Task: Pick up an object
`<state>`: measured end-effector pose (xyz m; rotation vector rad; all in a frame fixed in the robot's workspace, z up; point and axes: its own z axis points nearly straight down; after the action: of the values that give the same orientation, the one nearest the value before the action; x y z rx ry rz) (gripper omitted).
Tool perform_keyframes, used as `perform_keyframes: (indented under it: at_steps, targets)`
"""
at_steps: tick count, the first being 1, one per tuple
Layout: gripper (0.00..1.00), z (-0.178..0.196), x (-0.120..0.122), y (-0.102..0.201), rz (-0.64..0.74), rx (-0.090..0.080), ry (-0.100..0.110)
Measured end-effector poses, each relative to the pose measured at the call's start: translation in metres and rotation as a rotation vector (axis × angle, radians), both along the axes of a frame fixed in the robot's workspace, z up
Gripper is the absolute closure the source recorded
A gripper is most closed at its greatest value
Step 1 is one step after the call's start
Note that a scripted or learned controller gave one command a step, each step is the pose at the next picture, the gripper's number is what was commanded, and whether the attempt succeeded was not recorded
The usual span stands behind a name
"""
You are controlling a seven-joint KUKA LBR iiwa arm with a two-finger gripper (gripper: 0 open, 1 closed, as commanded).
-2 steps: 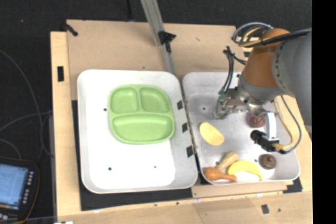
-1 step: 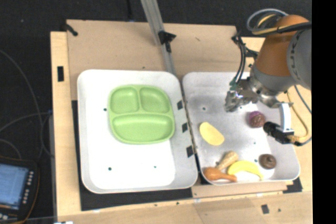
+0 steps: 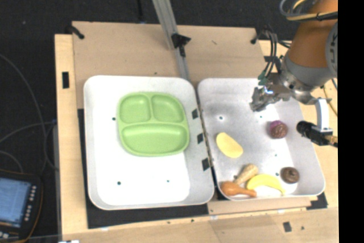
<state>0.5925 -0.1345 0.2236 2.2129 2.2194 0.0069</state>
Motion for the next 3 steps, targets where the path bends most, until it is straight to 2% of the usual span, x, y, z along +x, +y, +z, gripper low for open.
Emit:
perform_keyframes:
  at_steps: [1, 2, 3]
  targets:
    - [1.00, 0.063, 0.000, 0.005, 0.001, 0.000, -0.001]
    - [1.00, 0.055, -0.016, 0.064, 0.004, 0.003, 0.007]
    - [1.00, 0.057, -0.024, 0.112, 0.004, 0.003, 0.007]
